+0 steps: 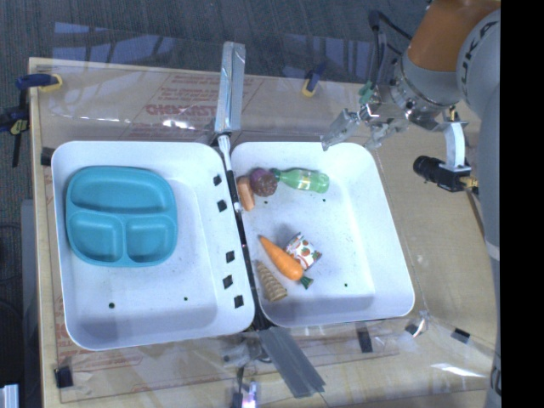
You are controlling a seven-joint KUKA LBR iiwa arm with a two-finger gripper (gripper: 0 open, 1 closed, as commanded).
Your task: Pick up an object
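Observation:
The right bin (387, 253) holds several small objects. A green bottle (303, 179) lies on its side near the far wall, with a dark red ball (263, 182) and a small orange piece (245, 194) to its left. Nearer the front lie an orange carrot (281, 258), a red-and-white packet (303, 251) and a tan ribbed cone (272, 283). My gripper (358, 132) hangs above the bin's far right corner, open, with nothing between its fingers. It is well above and to the right of the bottle.
The left bin (200, 253) holds a blue divided tray (121, 215). A metal divider strip (229, 83) runs back from between the bins. Clamps (313, 79) sit along the bench's far edge. The arm's grey body (476, 75) fills the upper right.

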